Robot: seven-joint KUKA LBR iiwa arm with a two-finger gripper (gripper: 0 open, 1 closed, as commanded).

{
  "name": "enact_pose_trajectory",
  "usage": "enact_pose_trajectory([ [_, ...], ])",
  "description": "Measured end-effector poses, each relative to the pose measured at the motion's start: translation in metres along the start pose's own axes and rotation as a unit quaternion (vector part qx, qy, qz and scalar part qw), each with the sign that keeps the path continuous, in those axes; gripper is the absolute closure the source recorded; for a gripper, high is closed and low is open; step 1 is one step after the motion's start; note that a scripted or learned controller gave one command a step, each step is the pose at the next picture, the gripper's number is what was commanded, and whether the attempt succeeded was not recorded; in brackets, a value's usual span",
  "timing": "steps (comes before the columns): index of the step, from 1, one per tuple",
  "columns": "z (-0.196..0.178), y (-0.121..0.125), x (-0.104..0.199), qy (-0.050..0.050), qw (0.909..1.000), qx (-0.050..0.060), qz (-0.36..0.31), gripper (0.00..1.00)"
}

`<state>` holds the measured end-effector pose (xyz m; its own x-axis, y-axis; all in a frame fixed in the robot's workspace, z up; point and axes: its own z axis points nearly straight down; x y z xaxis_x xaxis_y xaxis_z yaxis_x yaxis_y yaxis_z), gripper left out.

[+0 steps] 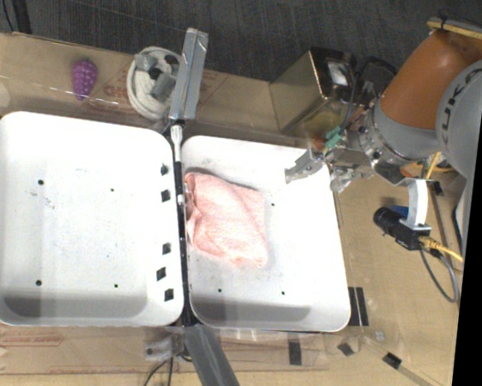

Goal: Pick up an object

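Observation:
A pink folded cloth (226, 219) lies in the right bin (309, 282), against its left wall. My gripper (319, 172) hangs over the right bin's far right corner, well to the right of the cloth and apart from it. Its two fingers (299, 170) are spread, and nothing sits between them. The grey arm with its orange band reaches in from the upper right.
The left bin (73, 221) sits beside the right one, with a grey divider bar (188, 69) rising between them at the back. A purple grape-like toy (84, 77) and a white roll (152, 81) lie behind the left bin. A metal box (318, 88) and cables stand near the arm.

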<state>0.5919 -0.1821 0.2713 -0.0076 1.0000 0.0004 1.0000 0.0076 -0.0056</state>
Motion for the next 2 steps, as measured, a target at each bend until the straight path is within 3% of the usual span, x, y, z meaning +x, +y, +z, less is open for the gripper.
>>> enact_pose_trajectory([
  [1, 0.115, 0.056, 0.013, 0.000, 0.9997, 0.000, -0.025, 0.00],
  [2, 0.179, 0.040, -0.019, 0.000, 0.9973, -0.002, -0.073, 0.00],
])
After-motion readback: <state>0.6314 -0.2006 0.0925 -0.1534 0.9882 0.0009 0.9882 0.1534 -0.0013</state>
